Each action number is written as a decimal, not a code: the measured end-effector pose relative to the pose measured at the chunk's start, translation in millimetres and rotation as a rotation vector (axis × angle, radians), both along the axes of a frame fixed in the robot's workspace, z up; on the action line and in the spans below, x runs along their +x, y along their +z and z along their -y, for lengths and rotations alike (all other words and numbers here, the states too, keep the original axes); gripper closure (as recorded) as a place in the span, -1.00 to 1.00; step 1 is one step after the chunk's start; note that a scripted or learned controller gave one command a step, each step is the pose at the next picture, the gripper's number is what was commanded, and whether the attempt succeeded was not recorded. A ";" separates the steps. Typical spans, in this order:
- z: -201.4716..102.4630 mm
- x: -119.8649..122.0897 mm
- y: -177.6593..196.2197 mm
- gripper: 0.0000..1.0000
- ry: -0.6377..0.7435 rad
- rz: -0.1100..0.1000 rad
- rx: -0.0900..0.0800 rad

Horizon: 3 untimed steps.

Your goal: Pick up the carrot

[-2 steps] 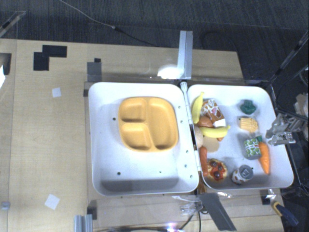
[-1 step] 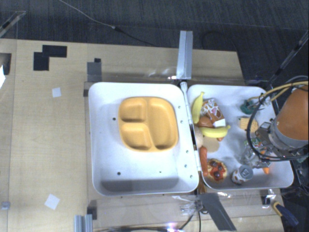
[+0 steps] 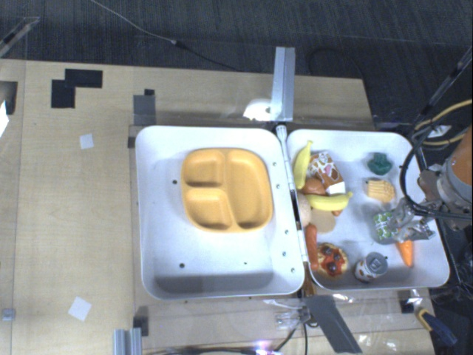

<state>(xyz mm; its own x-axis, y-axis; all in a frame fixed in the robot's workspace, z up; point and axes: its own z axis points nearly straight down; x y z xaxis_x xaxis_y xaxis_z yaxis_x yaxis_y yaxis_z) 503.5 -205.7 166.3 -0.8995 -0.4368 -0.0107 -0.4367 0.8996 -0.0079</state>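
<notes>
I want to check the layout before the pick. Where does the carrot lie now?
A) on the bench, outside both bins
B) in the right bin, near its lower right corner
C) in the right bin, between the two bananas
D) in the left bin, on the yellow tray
B: the carrot lies on the floor of the right bin near its lower right corner, just below the gripper, far from the yellow tray.

One fixed camera is looking down at a slant from above, framing both bins (image 3: pixel 148 198) fairly distantly.
</notes>
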 end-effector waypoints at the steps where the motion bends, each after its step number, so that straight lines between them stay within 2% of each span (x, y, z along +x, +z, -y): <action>1: -40.8 -2.8 16.2 1.00 0.184 -0.003 0.000; 2: -45.4 0.3 -2.8 1.00 0.556 -0.006 -0.002; 3: 0.3 -14.0 39.5 1.00 0.413 -0.003 -0.005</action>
